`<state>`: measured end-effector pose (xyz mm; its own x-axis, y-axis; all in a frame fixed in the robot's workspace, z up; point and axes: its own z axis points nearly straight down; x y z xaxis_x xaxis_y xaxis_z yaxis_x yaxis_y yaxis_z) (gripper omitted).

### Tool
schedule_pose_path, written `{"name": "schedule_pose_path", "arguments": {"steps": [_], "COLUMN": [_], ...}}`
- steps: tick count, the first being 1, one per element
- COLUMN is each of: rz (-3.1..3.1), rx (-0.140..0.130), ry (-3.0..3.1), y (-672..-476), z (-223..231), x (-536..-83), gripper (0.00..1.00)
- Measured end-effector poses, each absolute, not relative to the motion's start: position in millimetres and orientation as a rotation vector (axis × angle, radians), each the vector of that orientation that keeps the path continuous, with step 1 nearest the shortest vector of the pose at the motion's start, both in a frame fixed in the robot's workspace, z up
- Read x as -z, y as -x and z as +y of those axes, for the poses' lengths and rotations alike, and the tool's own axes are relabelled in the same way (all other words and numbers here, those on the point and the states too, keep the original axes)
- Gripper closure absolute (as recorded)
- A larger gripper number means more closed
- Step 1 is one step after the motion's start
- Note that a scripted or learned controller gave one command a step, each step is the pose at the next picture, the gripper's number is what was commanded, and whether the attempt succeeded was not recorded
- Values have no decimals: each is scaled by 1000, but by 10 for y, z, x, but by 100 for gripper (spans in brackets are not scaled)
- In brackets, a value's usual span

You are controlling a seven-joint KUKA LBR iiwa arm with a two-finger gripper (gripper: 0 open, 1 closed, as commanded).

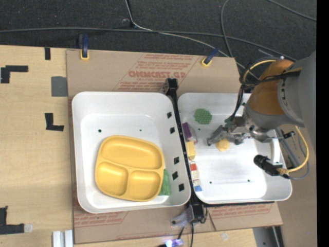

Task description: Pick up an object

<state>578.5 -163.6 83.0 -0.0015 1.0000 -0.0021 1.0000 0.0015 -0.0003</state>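
In the right bin a small pale yellow lump lies on the floor near the middle. My gripper hangs right over it, open, with one dark finger to the lump's left and the other finger to its right. The lump rests on the bin floor, just at the fingertips. A green bumpy ball sits further back in the same bin. Along that bin's left wall lie a purple piece, a yellow block and a red, white and blue item.
The left bin holds a large yellow divided plate with a green object wedged at its right edge. A black divider runs between the bins. The arm's grey body and cables cover the right bin's right side.
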Motion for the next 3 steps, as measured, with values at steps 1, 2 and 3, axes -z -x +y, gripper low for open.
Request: {"name": "schedule_pose_path", "arguments": {"steps": [1, 2, 3], "rz": [2220, 2222, 2221], "rx": [0, -3, -3], "ry": [-2216, -2218, -2218], "y": [-5798, -5786, -5735], "z": [-1641, -1555, -1519], "x": [-963, -1425, -1877], "gripper": [100, 100, 100]}}
